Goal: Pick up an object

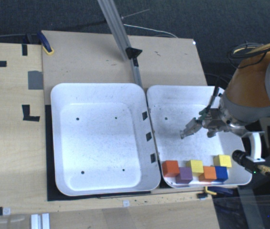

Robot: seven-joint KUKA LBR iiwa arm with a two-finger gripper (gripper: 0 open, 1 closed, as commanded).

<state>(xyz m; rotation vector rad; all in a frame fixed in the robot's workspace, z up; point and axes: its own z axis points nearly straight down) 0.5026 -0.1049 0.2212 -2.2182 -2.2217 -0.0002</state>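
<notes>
Several small blocks lie along the front edge of the right bin: an orange-red block, a purple block, a yellow block, an orange block, a blue block and a second yellow block. My gripper hangs over the middle of the right bin, behind the row of blocks and apart from them. It is open, its fingers spread left and right, and nothing is between them.
The left bin adjoins the right one, with black clips along the shared rim. A slanted metal pole comes down from the top to the bins' back edge. A blue and yellow tool lies on the board at the back left.
</notes>
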